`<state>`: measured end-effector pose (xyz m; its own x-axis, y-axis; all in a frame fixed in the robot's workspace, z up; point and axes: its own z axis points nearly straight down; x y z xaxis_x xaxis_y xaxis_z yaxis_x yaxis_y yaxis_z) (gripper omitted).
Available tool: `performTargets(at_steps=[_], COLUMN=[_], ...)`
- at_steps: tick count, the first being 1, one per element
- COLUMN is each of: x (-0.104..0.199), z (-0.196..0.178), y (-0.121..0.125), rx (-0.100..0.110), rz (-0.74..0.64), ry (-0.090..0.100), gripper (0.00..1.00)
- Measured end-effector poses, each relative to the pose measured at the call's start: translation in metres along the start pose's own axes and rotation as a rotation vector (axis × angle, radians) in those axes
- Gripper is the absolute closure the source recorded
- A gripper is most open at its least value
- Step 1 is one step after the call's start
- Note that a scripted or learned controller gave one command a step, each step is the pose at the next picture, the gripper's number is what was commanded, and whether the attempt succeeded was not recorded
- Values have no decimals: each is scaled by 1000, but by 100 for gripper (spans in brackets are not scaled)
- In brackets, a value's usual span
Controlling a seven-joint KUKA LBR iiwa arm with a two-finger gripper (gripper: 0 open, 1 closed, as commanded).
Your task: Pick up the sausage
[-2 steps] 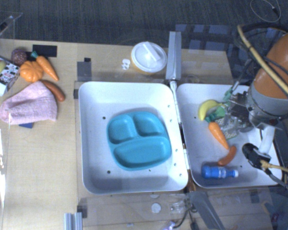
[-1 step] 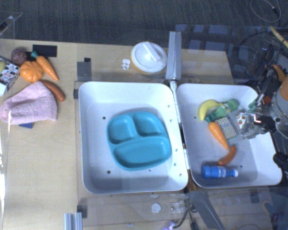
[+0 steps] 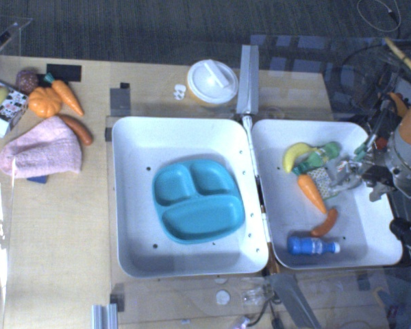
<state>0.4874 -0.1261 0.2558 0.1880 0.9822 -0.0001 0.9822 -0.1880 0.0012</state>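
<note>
In the right bin [image 3: 370, 249], the sausage [image 3: 325, 223] lies just above the blue bottle [image 3: 313, 245]; the end effector [image 3: 342, 173] hovers farther up, whether spread or pressed together unclear.

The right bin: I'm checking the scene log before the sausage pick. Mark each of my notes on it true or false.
1. The sausage lies in the right bin. True.
2. The blue bottle stands upright. False: it lies on its side, near the bin's front wall.
3. The carrot lies between the banana and the sausage. True.
4. The blue divided plate sits in the right bin. False: it is in the left bin.
5. The claw holds the sausage. False: the sausage lies apart from it on the bin floor.
</note>
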Motion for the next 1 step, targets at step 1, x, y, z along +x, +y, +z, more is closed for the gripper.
performTargets(at_steps=[1], x=[-7], z=[157], y=[5], rx=[1], rz=[256], ry=[1], gripper=[0])
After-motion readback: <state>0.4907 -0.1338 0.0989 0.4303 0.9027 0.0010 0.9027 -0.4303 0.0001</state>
